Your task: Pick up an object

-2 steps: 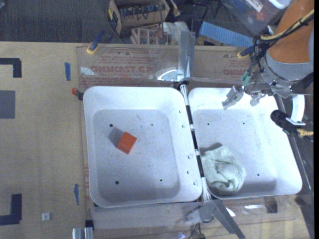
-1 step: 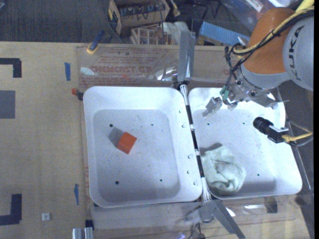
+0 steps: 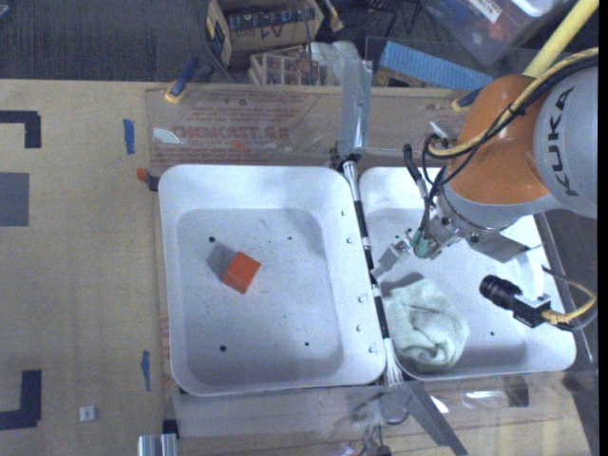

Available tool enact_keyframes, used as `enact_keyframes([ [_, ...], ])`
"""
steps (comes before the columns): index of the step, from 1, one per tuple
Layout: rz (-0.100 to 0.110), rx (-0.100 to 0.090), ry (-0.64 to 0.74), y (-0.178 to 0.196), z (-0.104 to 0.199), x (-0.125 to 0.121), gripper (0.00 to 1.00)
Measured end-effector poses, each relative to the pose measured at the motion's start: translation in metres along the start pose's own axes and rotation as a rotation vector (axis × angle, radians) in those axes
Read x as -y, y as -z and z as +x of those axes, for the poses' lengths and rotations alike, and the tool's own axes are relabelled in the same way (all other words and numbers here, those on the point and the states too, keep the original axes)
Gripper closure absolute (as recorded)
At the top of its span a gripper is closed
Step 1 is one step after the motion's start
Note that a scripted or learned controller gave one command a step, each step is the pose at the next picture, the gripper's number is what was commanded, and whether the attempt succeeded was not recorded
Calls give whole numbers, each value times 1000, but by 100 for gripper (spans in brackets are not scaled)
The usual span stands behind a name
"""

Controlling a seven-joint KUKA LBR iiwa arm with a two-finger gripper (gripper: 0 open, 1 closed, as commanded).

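An orange cube [image 3: 241, 272] lies in the left bin [image 3: 190, 350], left of its middle, with a dark shadow beside it. A crumpled white cloth [image 3: 427, 323] lies in the right bin [image 3: 541, 350] near its front left corner. My gripper [image 3: 397, 254] hangs over the left part of the right bin, just above and behind the cloth, close to the divider between the bins. The grey arm with its orange band [image 3: 494, 145] reaches in from the upper right and covers the bin's back right part.
A black cylindrical part with a yellow cable [image 3: 513, 297] sits over the right bin to the right of the cloth. Cardboard boxes [image 3: 261, 17] and clutter stand behind the bench. The wooden benchtop [image 3: 76, 255] stretches to the left of the bins.
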State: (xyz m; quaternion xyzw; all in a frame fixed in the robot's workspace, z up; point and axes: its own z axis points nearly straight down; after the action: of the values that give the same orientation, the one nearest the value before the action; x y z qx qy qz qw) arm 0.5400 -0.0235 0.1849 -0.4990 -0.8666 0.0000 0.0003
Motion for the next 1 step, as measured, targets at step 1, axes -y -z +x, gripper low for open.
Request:
enact_keyframes([
  [1, -1, 0, 36, 0, 85, -40, 0],
])
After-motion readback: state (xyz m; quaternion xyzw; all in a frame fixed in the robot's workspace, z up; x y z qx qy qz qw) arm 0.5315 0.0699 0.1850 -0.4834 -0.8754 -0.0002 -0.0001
